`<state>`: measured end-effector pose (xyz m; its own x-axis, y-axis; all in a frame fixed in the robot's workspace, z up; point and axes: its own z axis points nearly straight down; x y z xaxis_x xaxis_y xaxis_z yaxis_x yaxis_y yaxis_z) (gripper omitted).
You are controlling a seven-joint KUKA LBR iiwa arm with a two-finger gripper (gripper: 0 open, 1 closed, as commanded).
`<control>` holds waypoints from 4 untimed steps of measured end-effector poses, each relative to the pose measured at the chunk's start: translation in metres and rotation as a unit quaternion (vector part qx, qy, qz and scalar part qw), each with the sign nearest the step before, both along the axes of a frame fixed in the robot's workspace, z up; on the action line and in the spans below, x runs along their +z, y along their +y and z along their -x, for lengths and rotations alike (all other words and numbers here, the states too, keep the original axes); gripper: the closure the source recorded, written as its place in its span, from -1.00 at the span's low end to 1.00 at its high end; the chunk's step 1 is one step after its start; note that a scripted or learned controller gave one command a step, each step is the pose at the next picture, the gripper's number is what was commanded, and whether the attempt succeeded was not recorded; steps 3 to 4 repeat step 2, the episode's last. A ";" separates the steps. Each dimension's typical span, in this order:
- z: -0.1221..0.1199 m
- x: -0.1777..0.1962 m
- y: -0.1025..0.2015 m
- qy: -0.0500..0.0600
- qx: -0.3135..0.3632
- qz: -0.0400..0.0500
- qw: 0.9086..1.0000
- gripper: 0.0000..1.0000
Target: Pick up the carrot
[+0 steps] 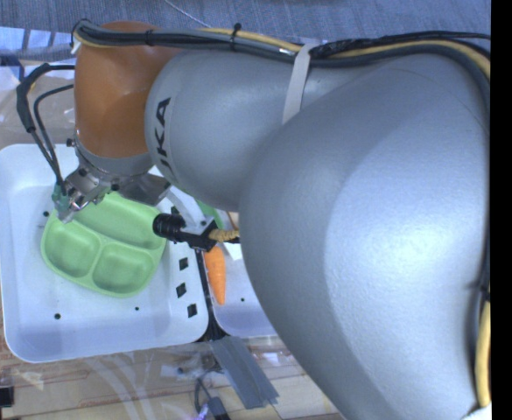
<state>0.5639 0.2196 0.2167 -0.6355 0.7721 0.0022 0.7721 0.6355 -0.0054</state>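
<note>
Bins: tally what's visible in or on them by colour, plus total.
Green: 1, the divided plate in the left bin
Orange: 1, the carrot lying by the rim where the two bins meet, in the right bin
Total: 2
The arm covers most of the right bin, so anything under it is uncounted.

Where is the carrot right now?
The carrot lies near the middle of the camera view, at the left edge of the right bin beside the divide, just right of the green tray, partly under the arm.
</note>
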 end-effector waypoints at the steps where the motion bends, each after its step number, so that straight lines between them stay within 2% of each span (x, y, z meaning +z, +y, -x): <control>1: -0.021 0.165 -0.011 -0.008 0.087 -0.002 0.996 1.00; 2: -0.005 0.144 -0.064 -0.002 0.364 -0.001 0.932 1.00; 4: -0.005 0.144 -0.064 -0.002 0.364 -0.001 0.932 1.00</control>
